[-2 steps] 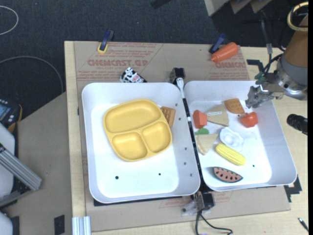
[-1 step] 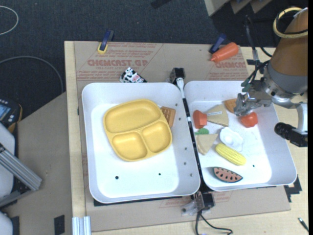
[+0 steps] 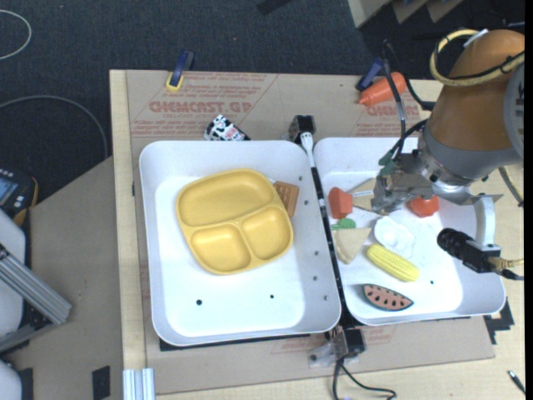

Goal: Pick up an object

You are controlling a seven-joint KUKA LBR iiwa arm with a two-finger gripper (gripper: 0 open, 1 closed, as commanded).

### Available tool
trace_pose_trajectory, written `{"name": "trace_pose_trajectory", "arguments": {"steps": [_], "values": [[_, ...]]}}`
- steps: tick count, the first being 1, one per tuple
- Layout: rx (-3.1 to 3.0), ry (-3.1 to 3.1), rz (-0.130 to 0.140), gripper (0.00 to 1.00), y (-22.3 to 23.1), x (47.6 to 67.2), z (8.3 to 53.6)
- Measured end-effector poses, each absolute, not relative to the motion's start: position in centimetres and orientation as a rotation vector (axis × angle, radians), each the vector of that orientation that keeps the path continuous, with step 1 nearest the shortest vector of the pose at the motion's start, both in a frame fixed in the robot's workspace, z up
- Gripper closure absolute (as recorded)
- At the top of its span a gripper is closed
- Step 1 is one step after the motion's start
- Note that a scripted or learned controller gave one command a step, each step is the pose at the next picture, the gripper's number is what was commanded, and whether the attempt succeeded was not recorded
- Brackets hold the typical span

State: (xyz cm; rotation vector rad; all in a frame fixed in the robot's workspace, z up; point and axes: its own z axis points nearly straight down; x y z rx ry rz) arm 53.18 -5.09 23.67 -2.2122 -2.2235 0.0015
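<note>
Gripper [image 3: 391,192] sits low in right bin [image 3: 466,294], fingers hidden under wrist, so can't tell jaw state. Landmark: corn [image 3: 393,262], yellow cob w/ bumpy kernels, lying tilted mid-bin, apart from gripper. Just above corn: white lump [image 3: 395,236]. Left of corn: pale wedge [image 3: 351,244], touching green bit [image 3: 345,222]; red piece [image 3: 340,202] up-left. Below corn: melon slice [image 3: 387,297]. Far left of corn: yellow tray [image 3: 235,220] in left bin [image 3: 166,182].

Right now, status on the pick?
End effector low over right bin, nothing seen in it. Corn, watermelon slice still in bin. Yellow tray in left bin.
</note>
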Motion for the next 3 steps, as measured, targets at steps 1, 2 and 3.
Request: {"name": "trace_pose_trajectory", "arguments": {"steps": [1, 2, 3], "values": [[-2.214, -2.222, 0.002, 1.0, -1.9, 51.5, 23.4], [-2.218, -2.22, 0.003, 1.0, -1.6, 51.6, 23.2], [-2.22, -2.217, 0.005, 1.0, -2.3, 51.6, 21.4]]}}
